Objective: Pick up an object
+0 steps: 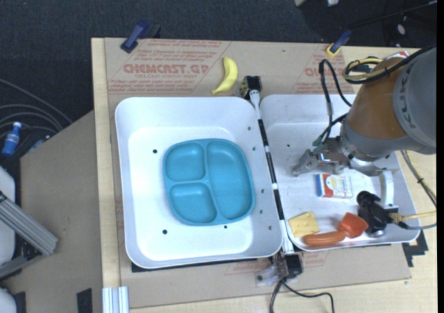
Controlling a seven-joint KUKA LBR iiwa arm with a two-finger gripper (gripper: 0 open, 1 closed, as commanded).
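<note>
My gripper (306,164) hangs low over the middle of the right bin (291,114), pointing left, with the grey arm and its orange band behind it on the right. Just right of and below it a small white box with red and blue print (334,185) lies on the bin floor. Along the bin's front edge sit a yellow cheese wedge (303,224), an orange sausage (324,238) and a red-orange piece (353,224). I see nothing held at the gripper's tip.
The left bin (139,166) holds a blue divided plate (207,181). A yellow banana (226,75) lies on the bench behind the left bin. A black part of the arm's fittings (371,210) juts over the right bin's front right corner.
</note>
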